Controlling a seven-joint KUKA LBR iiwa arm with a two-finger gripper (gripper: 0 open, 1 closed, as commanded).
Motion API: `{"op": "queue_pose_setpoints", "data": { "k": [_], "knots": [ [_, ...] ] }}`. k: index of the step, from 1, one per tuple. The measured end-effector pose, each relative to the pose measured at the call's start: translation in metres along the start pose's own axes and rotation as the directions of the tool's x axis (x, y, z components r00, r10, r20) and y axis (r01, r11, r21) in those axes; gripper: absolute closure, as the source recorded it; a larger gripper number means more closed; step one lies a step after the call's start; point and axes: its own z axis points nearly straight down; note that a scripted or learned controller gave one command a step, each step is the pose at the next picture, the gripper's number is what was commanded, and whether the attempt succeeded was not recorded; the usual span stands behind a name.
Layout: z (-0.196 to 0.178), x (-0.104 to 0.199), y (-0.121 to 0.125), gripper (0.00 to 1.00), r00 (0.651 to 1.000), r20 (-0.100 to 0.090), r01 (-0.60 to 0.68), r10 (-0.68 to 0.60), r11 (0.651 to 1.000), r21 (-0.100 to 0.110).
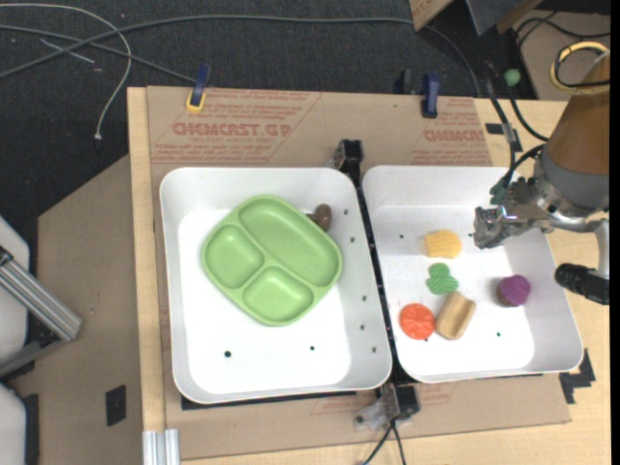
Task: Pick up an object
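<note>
Reaching in from the right, the grey arm (579,153) with its orange band hangs over the upper right part of the right bin (407,342), and its pincer (487,229) sits low above the white floor there, just right of the yellow piece; how far the pincer stands apart cannot be told from this slanted look, and nothing is seen gripped in it. Both bins rest side by side on the brown tabletop (145,260), which carries red printed lettering and two blue clamps along its far edge. The left bin (194,356) holds a green divided plate (272,259), lying tilted with its three compartments bare, and a small brown object (321,217) touching the plate's upper right rim. The right bin holds five small things: a yellow corn-like piece (443,244) near the middle top, a green leafy piece (442,280) just below it, a tan cylinder (454,316) lying aslant lower still, an orange-red round piece (418,322) touching the cylinder's left side, and a purple round piece (513,290) apart to the right, below the pincer.
</note>
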Motion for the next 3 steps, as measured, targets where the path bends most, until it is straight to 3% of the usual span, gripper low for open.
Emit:
{"op": "queue_pose_setpoints", "data": {
  "k": [1,3],
  "knots": [
    [0.0,0.0,0.0,0.0,1.0,0.0,0.0,0.0,1.0,-0.001],
    [0.113,0.002,0.001,0.0,1.0,-0.002,0.001,-0.001,1.0,0.005]
  ]
}}
